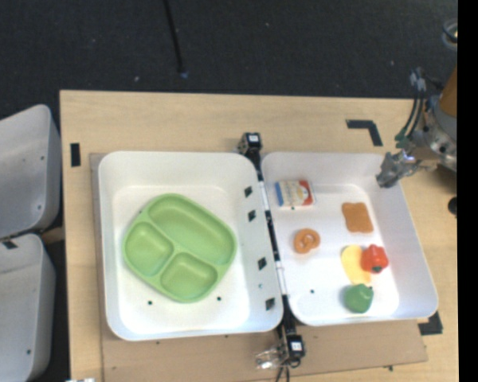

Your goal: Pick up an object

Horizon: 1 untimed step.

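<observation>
The right bin holds several small items: a white packet with red and blue print, an orange-brown slice, a small orange ring, a yellow piece touching a red pepper-like toy, and a green pepper-like toy. My gripper hangs at the bin's far right corner, above its rim, apart from every item. The arm enters from the right edge.
The left bin holds a green three-compartment plate. A black-marked divider runs between the bins. White chair-like shapes stand left of the bench.
</observation>
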### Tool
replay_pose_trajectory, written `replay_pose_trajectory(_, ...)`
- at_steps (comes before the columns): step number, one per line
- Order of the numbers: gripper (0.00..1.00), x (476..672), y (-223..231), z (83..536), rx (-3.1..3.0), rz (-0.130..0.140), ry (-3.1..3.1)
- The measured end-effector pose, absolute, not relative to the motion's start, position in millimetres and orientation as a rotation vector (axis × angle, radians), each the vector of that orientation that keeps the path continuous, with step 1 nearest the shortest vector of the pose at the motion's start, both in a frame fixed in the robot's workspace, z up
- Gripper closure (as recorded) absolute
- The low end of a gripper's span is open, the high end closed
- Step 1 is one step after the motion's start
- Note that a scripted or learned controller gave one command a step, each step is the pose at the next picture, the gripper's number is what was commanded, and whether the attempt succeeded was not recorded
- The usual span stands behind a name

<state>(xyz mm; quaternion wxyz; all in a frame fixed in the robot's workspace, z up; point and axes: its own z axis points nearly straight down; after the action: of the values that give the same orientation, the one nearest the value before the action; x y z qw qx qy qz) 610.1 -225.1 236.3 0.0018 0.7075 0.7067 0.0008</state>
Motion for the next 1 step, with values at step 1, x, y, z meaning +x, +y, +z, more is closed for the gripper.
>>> replay_pose_trajectory(1,1.00,609.2,-173.2,247.9,2.215,0.002,2.228)
